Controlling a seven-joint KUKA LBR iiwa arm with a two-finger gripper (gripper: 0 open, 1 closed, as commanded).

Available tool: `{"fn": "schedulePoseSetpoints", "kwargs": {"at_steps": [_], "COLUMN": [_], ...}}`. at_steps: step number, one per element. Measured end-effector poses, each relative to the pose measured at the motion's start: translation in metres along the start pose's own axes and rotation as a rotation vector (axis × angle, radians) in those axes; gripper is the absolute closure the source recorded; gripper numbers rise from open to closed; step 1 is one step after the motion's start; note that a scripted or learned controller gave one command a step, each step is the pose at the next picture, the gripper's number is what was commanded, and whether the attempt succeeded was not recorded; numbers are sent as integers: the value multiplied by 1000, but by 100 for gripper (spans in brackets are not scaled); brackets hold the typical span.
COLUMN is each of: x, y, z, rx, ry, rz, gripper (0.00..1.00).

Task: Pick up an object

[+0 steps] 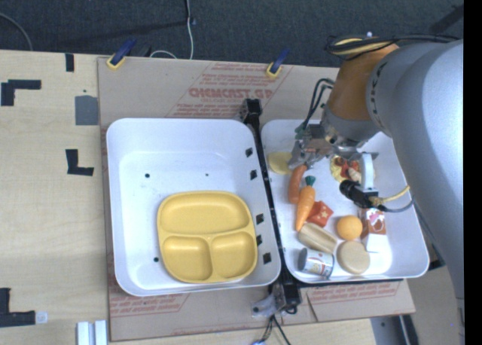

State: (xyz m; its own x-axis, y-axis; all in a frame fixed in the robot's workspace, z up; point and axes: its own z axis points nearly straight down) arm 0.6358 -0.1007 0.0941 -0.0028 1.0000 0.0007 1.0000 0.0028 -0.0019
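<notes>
Looming closest to the lens, the grey arm (440, 132) with its orange band (358, 83) reaches in from the right and bends down over the right bin (410, 257). Two shallow white bins sit side by side on the bench; the left bin (132, 155) carries one yellow divided tray (205, 234) with three compartments, lying in its near half.

All the small things are crowded into the right bin. Two carrots lie there: the larger carrot (304, 204) is orange with a green tuft at its far end, its long axis running from near-left to far-right, tip toward the near side. The shorter carrot (297, 183) lies just beside it on the left, roughly parallel. Near them are one red block (321, 213), one tan cylinder (317, 238) lying aslant, one orange ball (348, 227), one pale round disc (353, 257), one small can (316, 264) on its side, and one pale yellow slice (279, 162) by the bin's left wall.

The gripper (307, 149) hangs low at the far end of the bin, just above the shorter carrot's top; how far its claw is spread, and whether it has anything, cannot be told.
</notes>
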Motion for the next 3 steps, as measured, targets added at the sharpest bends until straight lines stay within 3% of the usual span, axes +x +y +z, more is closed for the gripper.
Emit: {"fn": "schedulePoseSetpoints", "kwargs": {"at_steps": [1, 2, 3], "x": [58, 103, 118], "y": [-44, -57, -92], "z": [-96, -120, -137], "rx": [-8, -2, 2], "ry": [2, 1, 1], "rz": [-4, -4, -1], "gripper": [100, 100, 100]}}
